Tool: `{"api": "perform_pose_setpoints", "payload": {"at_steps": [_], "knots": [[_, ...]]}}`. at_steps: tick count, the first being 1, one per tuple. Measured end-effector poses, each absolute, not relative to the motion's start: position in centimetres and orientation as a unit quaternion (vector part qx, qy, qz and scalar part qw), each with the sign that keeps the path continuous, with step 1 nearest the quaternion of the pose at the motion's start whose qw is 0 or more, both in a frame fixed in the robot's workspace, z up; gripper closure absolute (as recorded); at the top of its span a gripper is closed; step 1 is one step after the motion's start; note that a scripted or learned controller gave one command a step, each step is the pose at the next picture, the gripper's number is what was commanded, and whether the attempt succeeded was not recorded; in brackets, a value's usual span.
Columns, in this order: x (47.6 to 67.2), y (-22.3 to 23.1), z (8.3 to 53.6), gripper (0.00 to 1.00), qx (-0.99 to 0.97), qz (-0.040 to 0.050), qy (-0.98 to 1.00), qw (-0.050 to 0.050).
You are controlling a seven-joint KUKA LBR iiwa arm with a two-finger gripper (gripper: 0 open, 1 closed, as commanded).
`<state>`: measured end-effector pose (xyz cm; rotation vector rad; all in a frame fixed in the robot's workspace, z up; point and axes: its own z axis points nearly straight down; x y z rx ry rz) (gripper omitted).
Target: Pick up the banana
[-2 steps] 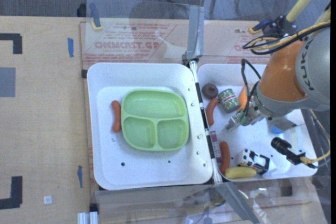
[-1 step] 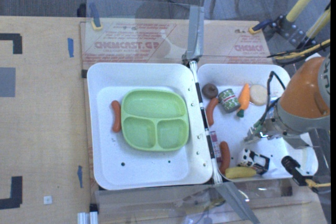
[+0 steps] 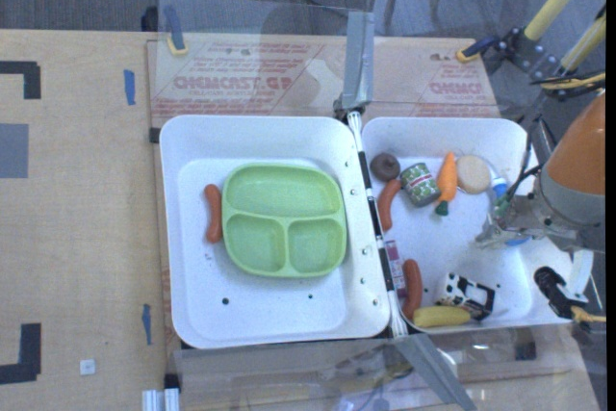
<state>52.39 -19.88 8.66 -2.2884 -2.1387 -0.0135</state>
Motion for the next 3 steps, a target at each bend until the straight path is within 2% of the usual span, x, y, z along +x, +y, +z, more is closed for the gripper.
{"api": "perform_pose_setpoints", "payload": {"at_steps": [1,2,3], "knots": [[52.7,-18.6,8.7,0.0,-0.726,-0.0104,-0.688,0.012],[60.6,-13.9,8.6,0.0,-0.722,-0.0007,-0.692,-0.001],[66.2,-14.8,8.5,0.0,-0.852,0.0009,-0.523,0.0]]}}
